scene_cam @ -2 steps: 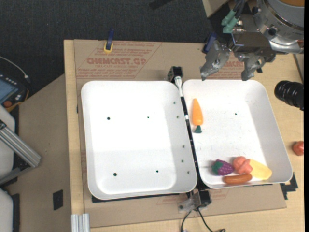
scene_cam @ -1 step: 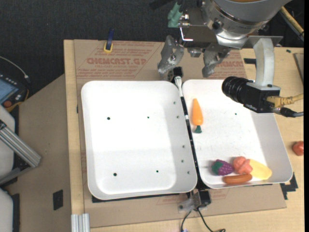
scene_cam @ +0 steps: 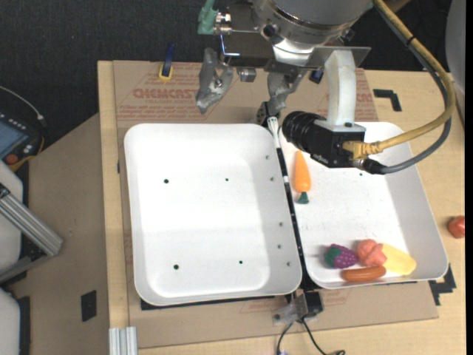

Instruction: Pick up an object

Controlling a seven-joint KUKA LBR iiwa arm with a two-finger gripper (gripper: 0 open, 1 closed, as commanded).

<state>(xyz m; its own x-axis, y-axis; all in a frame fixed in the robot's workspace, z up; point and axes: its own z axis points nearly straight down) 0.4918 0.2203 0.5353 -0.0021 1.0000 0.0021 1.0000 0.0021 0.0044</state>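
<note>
**Gripper raised at the far rim, toys lying nearer the camera in the right bin**

Gripper (scene_cam: 242, 87) position is seen above the far edge of the bench, over the cardboard just beyond the seam between the two bins; its two fingers are spread wide, one at the left (scene_cam: 212, 81) and one at the right (scene_cam: 277, 95), and nothing is held between them.

One carrot (scene_cam: 301, 170) is seen in the right bin (scene_cam: 414, 198), close to the seam, its long axis running roughly from far to near with the green stub at the near end; it lies nearer the camera than the gripper and slightly to the right of it, partly tucked beside the black camera unit (scene_cam: 319, 140) mounted on the wrist; it is judged the closest candidate, so that a short travel toward the camera and a descent would be called for, with the fingers best set across the carrot's narrow width.

Four further toys are counted, clustered at the near edge of the right bin: one bunch of purple grapes (scene_cam: 341, 257), one pink piece (scene_cam: 372, 252), one yellow piece (scene_cam: 400, 262) and one sausage (scene_cam: 362, 274); they touch or nearly touch one another, so a clean grasp there is judged harder.

Two bins are counted; the left bin (scene_cam: 148, 168) shows only its white floor.
</note>
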